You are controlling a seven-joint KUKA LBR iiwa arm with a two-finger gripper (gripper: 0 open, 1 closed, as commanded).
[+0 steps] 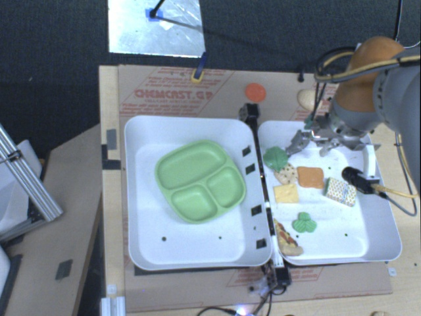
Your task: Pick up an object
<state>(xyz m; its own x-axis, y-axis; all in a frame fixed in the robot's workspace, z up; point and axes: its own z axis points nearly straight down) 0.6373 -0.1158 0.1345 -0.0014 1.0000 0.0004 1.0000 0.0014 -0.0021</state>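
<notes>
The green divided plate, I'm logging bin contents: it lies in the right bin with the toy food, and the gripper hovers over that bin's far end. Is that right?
Not quite. The camera view shows the green divided plate lying alone in the left bin, not in the right bin with the toy food. The rest stands: the gripper hovers over the right bin's far end.

Dark blue-grey carpet floor [59,58] w/ shiny silver foil sheet [156,18] at top; light wooden counter [66,196]; aluminium frame rail [26,176] at left.
</notes>
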